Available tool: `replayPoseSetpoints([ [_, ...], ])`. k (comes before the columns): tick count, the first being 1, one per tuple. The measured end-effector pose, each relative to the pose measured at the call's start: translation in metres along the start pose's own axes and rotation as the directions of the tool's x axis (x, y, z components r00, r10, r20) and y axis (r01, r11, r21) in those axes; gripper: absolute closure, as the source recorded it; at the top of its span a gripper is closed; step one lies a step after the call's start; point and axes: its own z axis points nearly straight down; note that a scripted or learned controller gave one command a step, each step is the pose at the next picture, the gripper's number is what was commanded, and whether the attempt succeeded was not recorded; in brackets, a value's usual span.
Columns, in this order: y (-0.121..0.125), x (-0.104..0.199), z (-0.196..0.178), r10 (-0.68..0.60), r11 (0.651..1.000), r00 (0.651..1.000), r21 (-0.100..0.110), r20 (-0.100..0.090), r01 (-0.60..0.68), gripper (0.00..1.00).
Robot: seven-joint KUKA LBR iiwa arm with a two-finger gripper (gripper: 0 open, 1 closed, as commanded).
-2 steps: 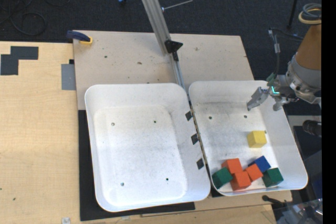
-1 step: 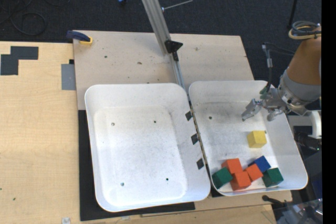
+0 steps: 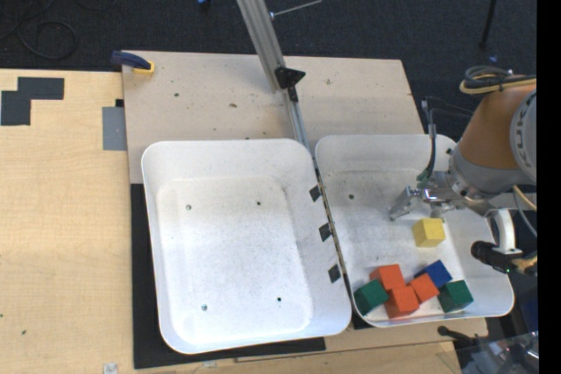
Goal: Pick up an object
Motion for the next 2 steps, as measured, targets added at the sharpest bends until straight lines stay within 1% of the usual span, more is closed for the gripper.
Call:
replayPoseSetpoints([
  [1, 0.0, -0.0002, 0.0004, 0.004, 1.0, 1.0, -0.006, 0.002, -0.004, 0.0],
  [2, -0.0004, -0.0011, -0.0095, 0.008, 1.0, 1.0, -0.005, 0.0, -0.008, 1.0],
])
